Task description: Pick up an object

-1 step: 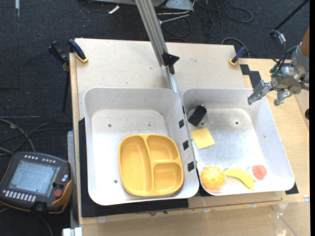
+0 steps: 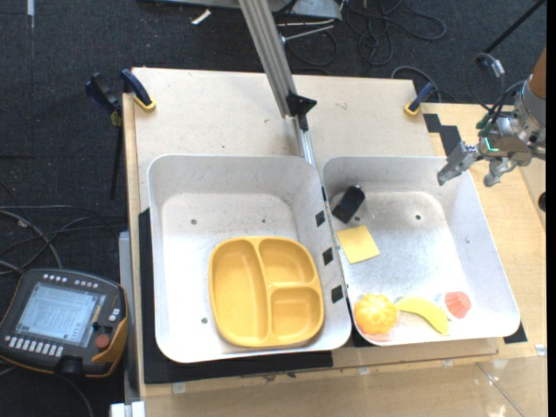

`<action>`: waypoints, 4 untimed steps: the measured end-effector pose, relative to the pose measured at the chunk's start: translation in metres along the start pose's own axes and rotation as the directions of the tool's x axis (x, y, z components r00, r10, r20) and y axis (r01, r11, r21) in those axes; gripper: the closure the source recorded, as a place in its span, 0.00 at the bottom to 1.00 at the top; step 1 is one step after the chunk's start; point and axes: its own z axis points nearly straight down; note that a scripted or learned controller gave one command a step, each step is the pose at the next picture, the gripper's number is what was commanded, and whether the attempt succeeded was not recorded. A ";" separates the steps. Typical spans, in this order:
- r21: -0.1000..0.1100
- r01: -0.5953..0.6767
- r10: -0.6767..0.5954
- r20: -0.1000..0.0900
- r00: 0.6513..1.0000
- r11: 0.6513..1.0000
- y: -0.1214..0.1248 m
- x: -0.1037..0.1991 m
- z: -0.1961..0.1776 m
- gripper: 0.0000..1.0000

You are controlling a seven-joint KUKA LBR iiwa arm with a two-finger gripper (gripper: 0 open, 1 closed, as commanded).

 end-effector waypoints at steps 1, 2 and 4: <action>0.007 -0.004 0.004 -0.002 1.000 1.000 -0.006 0.001 0.063 0.00; 0.004 -0.004 0.004 -0.001 1.000 1.000 -0.008 -0.003 0.107 0.00; -0.002 -0.004 0.004 0.000 1.000 1.000 -0.015 -0.004 0.153 1.00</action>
